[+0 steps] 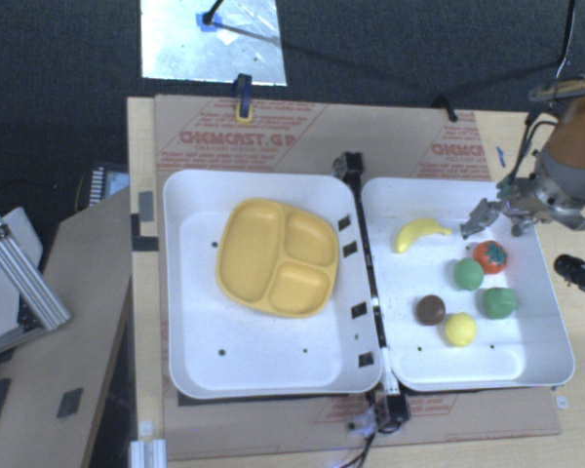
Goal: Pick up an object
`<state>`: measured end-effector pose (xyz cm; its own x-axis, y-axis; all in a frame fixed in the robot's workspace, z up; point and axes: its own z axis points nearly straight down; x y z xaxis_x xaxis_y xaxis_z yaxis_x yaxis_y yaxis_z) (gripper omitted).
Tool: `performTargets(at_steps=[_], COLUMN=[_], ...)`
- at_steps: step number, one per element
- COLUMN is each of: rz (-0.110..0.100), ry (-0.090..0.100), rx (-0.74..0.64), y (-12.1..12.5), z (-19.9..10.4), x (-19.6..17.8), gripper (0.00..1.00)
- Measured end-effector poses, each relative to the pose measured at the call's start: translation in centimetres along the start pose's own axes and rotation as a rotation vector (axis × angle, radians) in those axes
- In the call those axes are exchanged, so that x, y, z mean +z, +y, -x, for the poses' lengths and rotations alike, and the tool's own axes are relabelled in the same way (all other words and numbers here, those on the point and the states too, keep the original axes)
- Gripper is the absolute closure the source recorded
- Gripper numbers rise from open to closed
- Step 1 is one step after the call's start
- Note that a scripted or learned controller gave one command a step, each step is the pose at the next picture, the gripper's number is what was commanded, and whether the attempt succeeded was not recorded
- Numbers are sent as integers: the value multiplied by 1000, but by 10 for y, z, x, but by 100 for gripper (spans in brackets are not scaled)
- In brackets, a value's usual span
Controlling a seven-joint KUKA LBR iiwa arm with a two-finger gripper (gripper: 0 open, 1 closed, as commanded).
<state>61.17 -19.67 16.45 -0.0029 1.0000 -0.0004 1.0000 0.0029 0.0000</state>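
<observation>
Camera view shows the right bin (541, 359) with a banana (419, 233), a red tomato (489, 255), two green balls (468, 274) (498, 302), a brown ball (430, 309) and a yellow lemon (459, 329). Above the tomato hangs the gripper (500, 218); its fingers are spread apart and hold nothing. A yellow divided plate (276, 257) lies in the left bin (190, 359).

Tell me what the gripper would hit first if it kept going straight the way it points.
The gripper points left and slightly down over the right bin. Going straight on, it would probably meet the banana first, though its height above the bin floor is hard to judge.
</observation>
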Motion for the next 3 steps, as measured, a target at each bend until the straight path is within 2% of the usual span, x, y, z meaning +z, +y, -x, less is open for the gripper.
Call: performTargets(at_steps=[1,2,3], rz=[-1,3,5], ry=[0,-1,-1], rx=[2,2,-2], y=[-4,-3,2], z=[-1,0,-5], x=[61,48,2], gripper=[0,100,100])
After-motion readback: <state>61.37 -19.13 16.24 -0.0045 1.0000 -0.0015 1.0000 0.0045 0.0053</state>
